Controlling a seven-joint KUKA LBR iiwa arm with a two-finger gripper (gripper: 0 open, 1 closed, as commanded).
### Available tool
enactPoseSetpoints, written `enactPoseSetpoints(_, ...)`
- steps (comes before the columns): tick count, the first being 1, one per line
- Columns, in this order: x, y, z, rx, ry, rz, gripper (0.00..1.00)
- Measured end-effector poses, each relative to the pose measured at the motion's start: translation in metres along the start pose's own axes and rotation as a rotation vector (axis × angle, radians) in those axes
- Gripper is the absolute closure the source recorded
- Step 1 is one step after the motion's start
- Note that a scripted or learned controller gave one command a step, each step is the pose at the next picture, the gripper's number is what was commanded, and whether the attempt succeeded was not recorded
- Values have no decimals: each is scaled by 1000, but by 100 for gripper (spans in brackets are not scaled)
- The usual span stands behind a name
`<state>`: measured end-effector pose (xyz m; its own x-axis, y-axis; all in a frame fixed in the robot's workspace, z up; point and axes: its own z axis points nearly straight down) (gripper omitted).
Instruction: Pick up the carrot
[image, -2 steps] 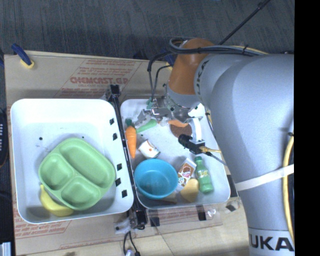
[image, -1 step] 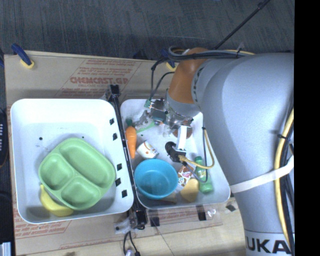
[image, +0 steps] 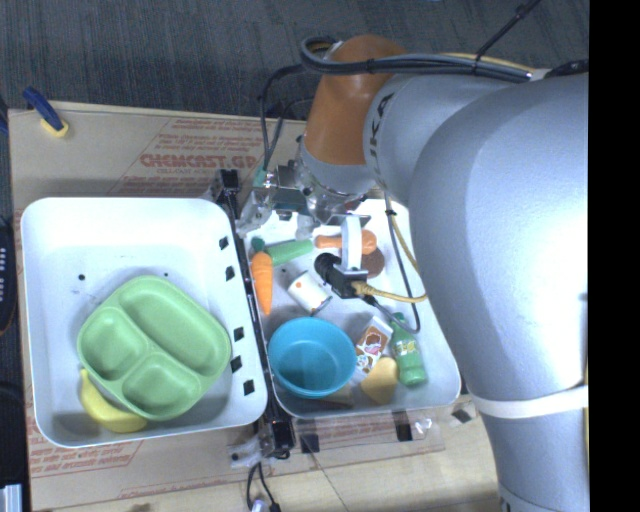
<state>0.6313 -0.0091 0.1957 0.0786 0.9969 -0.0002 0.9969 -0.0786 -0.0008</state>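
A large grey arm (image: 490, 230) with an orange band reaches in from the right. Beneath it, a desk (image: 170, 150) covered in brown sheeting with red print stands on dark carpet (image: 150, 45). Two white bins sit side by side. The left bin (image: 120, 220) holds a green divided plate (image: 155, 345). The right bin (image: 440, 385) holds a blue bowl (image: 313, 357), with the carrot (image: 262, 282) just above it along the bin's left wall. The gripper (image: 272, 208) hangs above the carrot's far end; whether it is spread or closed cannot be told. A small green bottle (image: 406, 360) lies right of the bowl.
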Motion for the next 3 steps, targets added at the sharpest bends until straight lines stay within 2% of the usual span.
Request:
enactPoseSetpoints(1, -52, 21, 4, 7, -4, 375, 0)
enactPoseSetpoints(2, -34, -10, 5, 12, -6, 437, 0)
enactPoseSetpoints(3, -4, -45, 5, 13, -6, 430, 0)
